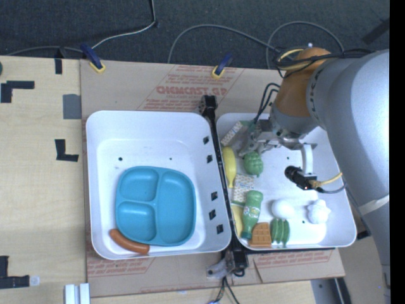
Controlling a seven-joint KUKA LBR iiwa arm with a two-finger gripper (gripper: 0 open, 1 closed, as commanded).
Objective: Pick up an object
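Your arm [354,106] came in from the right, its broad grey body covering the right bin's far corner, with the orange band [297,87] angled down toward the bin's upper left. From there the wrist dropped to the gripper [252,145], which sat low in the right bin [329,236] near the divider between the two bins. You could not tell from this slanted view whether it was spread or closed, because the wrist hardware and cabling crowded the tip.

Just under the gripper lay a small green round object [254,164], touching or almost touching the tip; whether it was gripped could not be judged. Beside it, along the bin's left wall, a yellow banana-like piece [229,164] lay lengthwise. Further toward the near edge you had a green bottle [251,206], a waffle-brown piece [260,234], a dark green vegetable [280,230], a white egg-like shape [283,208] and another white lump [318,213]. A black fitting with a yellow cable [301,177] hung over the bin's middle.

In the left bin [104,132] a blue divided plate [155,205] lay flat, with an orange sausage [130,242] beside its near-left rim.
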